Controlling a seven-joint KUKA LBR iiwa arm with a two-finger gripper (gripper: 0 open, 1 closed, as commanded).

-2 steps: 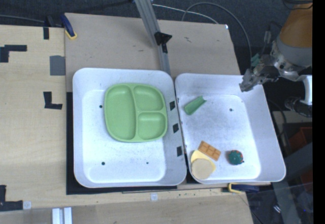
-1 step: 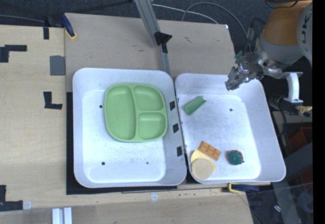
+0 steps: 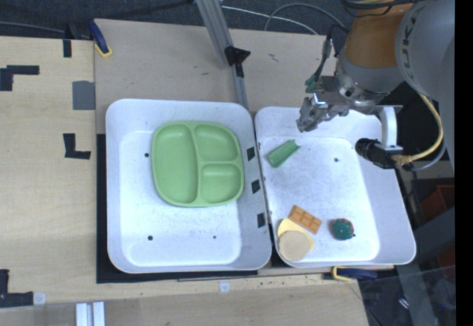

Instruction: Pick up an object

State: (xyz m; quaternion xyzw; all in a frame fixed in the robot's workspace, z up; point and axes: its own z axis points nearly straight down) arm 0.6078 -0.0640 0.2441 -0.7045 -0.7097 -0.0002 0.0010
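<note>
Gripper (image 3: 309, 122) grip state cannot be told; small green wedge-shaped block (image 3: 281, 152) lies just below-left. Advise descending centred over it before closing.

Green block (image 3: 281, 152), right bin's upper-left

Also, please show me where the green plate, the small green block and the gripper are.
green plate (image 3: 197, 163): camera view, the ridge between its compartments.
small green block (image 3: 281, 152): camera view, middle of its top face.
gripper (image 3: 307, 123): camera view, at its fingertips.
</note>
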